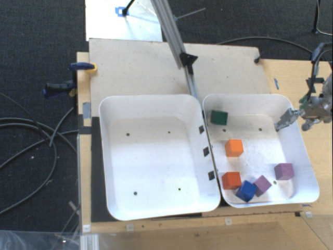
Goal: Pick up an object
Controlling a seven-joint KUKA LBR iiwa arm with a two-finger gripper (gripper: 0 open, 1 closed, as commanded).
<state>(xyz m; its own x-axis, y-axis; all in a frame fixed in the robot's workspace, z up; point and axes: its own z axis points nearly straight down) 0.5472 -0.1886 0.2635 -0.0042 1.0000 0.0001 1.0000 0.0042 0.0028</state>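
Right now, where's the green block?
The green block sits in the right bin, in its far left corner close to the divider between the bins, with the orange block as its nearest neighbour, just nearer the camera.

Bins (151, 105) smooth white plastic — bench (135, 66) matt board.

White bins (156, 105) hold green (219, 117), orange (234, 148), purple (284, 171), blue (246, 190) blocks

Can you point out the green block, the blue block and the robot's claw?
green block (219, 117): camera view, its top face.
blue block (246, 190): camera view, its top face.
gripper (285, 121): camera view, at its fingertips.
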